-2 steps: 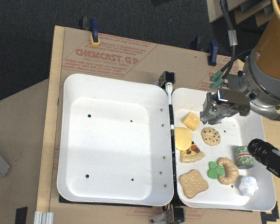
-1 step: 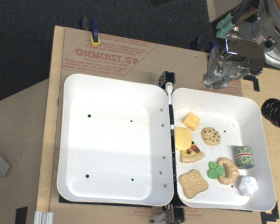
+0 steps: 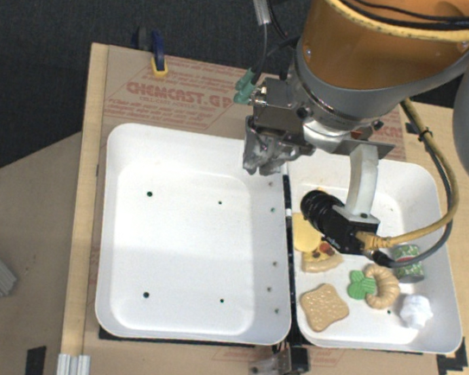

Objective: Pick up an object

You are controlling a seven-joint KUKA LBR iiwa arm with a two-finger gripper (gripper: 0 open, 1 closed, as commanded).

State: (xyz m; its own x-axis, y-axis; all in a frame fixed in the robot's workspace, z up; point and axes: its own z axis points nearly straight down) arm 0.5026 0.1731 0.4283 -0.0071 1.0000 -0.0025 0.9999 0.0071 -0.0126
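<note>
The grey two-finger hand (image 3: 262, 162) hangs over the far edge of the left shallow white plastic bin (image 3: 113, 295), just beside the divide between the two bins; whether it is apart or together cannot be told, and nothing shows between its tips. The things to pick lie in the right shallow white bin (image 3: 437, 322): a tan square cracker (image 3: 323, 306), a green clover-shaped piece (image 3: 361, 285), a beige ring-shaped pastry (image 3: 382, 284), a crumpled white lump (image 3: 414, 310) and a yellow wedge (image 3: 305, 232). A black cylindrical fitting (image 3: 332, 220) on a yellow hose (image 3: 432, 228) sits above them. Both bins rest on a brown cardboard-covered worktop (image 3: 89, 169).
</note>
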